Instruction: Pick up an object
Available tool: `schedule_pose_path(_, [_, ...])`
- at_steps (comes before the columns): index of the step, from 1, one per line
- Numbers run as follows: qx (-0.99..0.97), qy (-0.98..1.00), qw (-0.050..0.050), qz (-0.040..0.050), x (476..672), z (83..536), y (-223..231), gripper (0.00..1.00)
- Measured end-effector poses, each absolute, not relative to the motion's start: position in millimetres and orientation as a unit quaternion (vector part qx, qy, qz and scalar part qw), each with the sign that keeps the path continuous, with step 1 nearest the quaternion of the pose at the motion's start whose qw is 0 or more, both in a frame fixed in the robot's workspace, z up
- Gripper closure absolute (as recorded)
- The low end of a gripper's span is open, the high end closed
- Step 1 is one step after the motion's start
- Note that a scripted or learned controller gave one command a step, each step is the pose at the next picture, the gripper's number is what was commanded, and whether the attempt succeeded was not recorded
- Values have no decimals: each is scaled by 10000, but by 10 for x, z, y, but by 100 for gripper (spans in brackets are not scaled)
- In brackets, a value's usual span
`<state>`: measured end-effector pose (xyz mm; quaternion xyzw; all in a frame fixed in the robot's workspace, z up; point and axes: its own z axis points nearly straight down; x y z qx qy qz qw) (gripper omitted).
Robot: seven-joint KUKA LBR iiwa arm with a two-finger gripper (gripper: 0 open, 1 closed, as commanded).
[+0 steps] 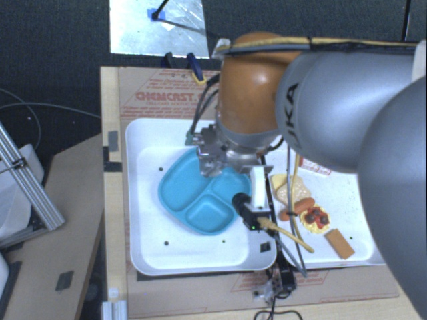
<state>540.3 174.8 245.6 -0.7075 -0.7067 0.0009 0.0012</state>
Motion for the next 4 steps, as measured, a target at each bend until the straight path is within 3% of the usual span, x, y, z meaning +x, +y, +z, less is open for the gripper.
schedule_pose_path(1, [-7048, -7093, -29, -91, 4863, 3953, 1755, 100])
schedule_pose_path(2, [-7075, -7067, -28, -53, 4873, 4669, 1412, 100])
schedule_pose_path(3, [-7077, -7065, 0, 4, 4868, 4205, 1232, 100])
schedule_pose_path(4, [-7052, -7090, -15, -24, 4875, 4340, 1244, 100])
